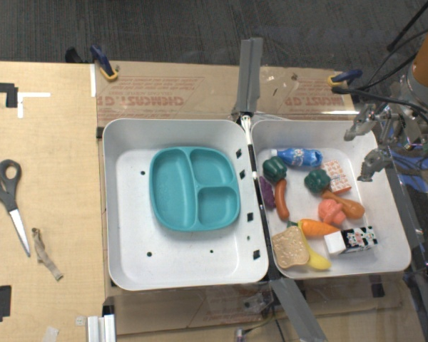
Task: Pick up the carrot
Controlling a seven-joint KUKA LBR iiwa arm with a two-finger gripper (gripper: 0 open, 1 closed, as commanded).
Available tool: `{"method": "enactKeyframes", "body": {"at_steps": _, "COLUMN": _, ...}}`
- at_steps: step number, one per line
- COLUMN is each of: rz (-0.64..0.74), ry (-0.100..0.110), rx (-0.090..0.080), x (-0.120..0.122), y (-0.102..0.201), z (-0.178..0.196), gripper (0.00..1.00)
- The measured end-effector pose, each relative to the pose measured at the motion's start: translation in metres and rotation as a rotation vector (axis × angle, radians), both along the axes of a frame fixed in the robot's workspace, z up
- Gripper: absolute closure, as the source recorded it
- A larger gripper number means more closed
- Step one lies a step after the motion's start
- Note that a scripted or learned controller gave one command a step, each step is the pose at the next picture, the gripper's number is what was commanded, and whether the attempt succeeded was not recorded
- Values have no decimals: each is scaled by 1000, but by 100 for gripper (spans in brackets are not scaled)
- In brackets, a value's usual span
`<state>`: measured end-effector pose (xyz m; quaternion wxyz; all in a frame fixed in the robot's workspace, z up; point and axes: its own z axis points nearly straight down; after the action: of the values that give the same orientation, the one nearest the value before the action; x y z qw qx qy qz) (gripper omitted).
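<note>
While the gripper [372, 142] hangs over the upper right corner of the right bin [392, 251], we see the carrot [319, 227] lying well below and to the left of it in the camera view, near the bin's lower middle. Its long axis runs roughly left to right, thick end at the left and tip pointing right toward a small white block [334, 242]. We judge the coming move turns on this: the arm must travel down-left across the bin and set its fingers across that axis, not along it. We can make out metal fingers [366, 168] with nothing between them, and they look spread apart, though the clutter of cables makes the width hard to judge.

Room around the carrot is tight. A slice of bread [290, 249] lies just beside its thick end, a pink toy [331, 209] sits close above, and a cow-patterned box [359, 239] lies near its tip. The bin floor is smooth white plastic, so we expect a nudged carrot could slide. The left bin [121, 262] bears a teal divided plate [195, 189].
</note>
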<state>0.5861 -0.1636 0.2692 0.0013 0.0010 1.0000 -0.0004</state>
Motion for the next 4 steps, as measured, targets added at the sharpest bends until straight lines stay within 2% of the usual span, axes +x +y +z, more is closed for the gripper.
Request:
{"method": "enactKeyframes", "body": {"at_steps": 1, "rz": 39, "ry": 0, "rx": 0, "x": -42, "y": 10, "z": -177, "gripper": 0}}
{"method": "enactKeyframes", "body": {"at_steps": 2, "rz": 43, "ry": -4, "rx": -1, "x": -40, "y": 11, "z": -167, "gripper": 100}}
{"method": "enactKeyframes", "body": {"at_steps": 3, "rz": -5, "ry": -1, "rx": 1, "x": -50, "y": 77, "z": -38, "gripper": 100}}
{"method": "enactKeyframes", "body": {"at_steps": 4, "rz": -5, "ry": -1, "rx": 0, "x": -50, "y": 77, "z": -38, "gripper": 0}}
